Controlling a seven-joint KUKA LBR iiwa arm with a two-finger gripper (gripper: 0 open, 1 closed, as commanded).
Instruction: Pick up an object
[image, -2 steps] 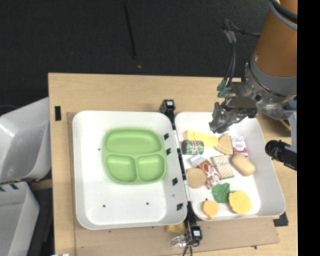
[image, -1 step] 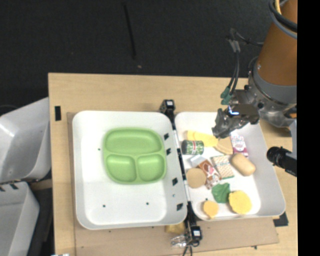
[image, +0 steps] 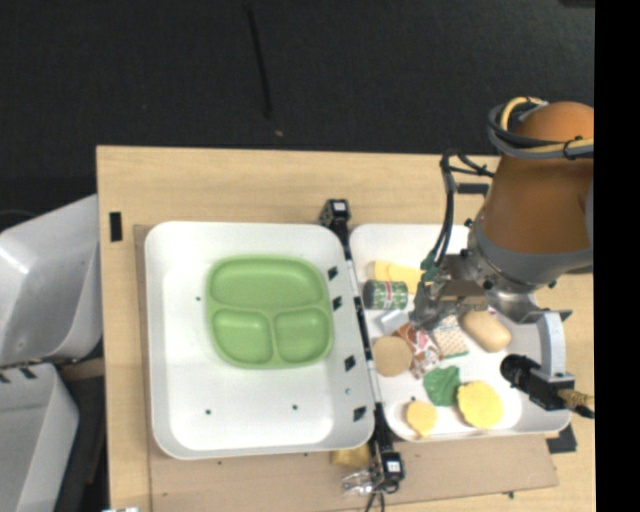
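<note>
Camera view: the tool (image: 428, 305) hangs low over the right bin (image: 400, 240), above its clutter, near the green can (image: 385, 294). Jaw spread cannot be determined; nothing visibly gripped.

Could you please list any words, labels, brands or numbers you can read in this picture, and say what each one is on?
No text is readable in this picture.
The small can in the right bin has a green label band, too blurred to read.
The crumpled packet beside it shows red-and-white print, too small to make out.
</note>
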